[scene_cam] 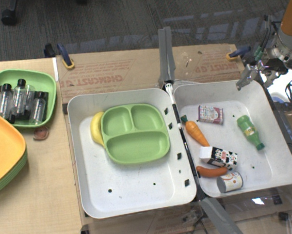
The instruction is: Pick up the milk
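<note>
The milk (218, 156) is a small white carton with black cow patches. It lies on its side in the right bin (278, 131), near the bin's front left, just above a reddish sausage (212, 171). My gripper (254, 79) hangs over the right bin's far right corner, well away from the milk. It is open, with nothing between its fingers. The arm's orange band (289, 21) shows at the right edge of the view.
Also in the right bin are a carrot (196, 133), a pink packet (210, 114), a green bottle (250, 131) and a small can (229, 182). The left bin (91, 187) holds a green divided plate (135, 132) over a yellow item (96, 128).
</note>
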You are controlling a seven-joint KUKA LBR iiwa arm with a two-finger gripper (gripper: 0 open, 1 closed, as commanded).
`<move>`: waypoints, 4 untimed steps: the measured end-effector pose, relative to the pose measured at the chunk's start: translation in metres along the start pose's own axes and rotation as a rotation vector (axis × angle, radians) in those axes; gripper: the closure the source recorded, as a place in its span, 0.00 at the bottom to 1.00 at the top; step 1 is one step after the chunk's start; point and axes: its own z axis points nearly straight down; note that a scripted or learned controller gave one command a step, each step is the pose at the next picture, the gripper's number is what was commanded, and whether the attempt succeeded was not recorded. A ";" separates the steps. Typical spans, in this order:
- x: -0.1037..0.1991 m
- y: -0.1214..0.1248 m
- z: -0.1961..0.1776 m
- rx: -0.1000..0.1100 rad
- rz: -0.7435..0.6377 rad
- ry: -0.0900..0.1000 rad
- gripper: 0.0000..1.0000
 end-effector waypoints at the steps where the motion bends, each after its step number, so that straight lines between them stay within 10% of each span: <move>1: 0.068 -0.019 0.095 -0.001 -0.329 0.001 0.00; 2: 0.076 -0.097 0.098 -0.002 -0.478 0.001 0.00; 3: 0.075 -0.096 0.090 -0.002 -0.473 0.000 1.00; 4: 0.090 -0.048 0.105 -0.004 -0.737 -0.001 1.00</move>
